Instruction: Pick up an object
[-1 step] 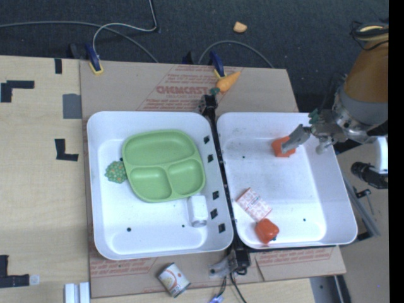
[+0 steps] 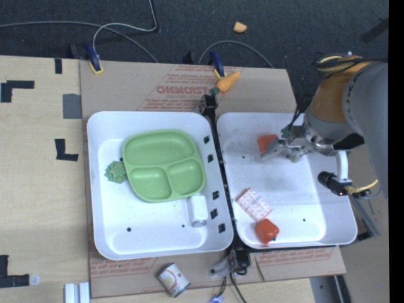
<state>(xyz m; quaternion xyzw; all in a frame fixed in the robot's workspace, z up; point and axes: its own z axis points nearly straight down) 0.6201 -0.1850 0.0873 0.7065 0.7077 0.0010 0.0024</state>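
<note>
In the camera view, two white bins stand side by side on the table, the left bin and the right bin. The arm reaches in from the right edge of the table, and its gripper is low over the far part of the right bin. The fingers are a little spread, and an orange-red piece lies just at their tips; I cannot tell if it is really between them or only beside them. Nearer to the front edge of this bin lies a small packet with a red and white pattern, and just in front of it, close to the front rim, lies a red round object. In the left bin a green plate with three compartments lies in the middle. A green bumpy object touches its left side, and a small white cylinder lies by its front right corner. On the table in front of the bins lies a small can on its side.
</note>
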